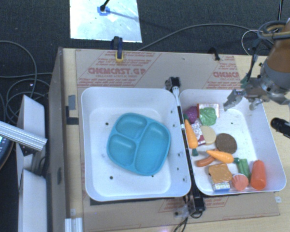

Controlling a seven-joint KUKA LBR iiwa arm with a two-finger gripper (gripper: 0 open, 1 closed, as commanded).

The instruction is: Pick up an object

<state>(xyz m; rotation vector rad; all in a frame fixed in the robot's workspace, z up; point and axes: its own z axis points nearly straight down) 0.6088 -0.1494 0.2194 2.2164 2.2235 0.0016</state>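
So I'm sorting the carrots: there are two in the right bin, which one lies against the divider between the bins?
The upper carrot, running along the divider; the other carrot lies mid-bin below the brown disc.

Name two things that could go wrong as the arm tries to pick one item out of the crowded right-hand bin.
1. The toy foods in the right white bin lie packed together: the orange carrot touches the brown round patty, so the two-finger gripper may nudge or catch a neighbour.
2. The long orange carrot piece lies against the bin's left wall, leaving little room for a finger beside it.
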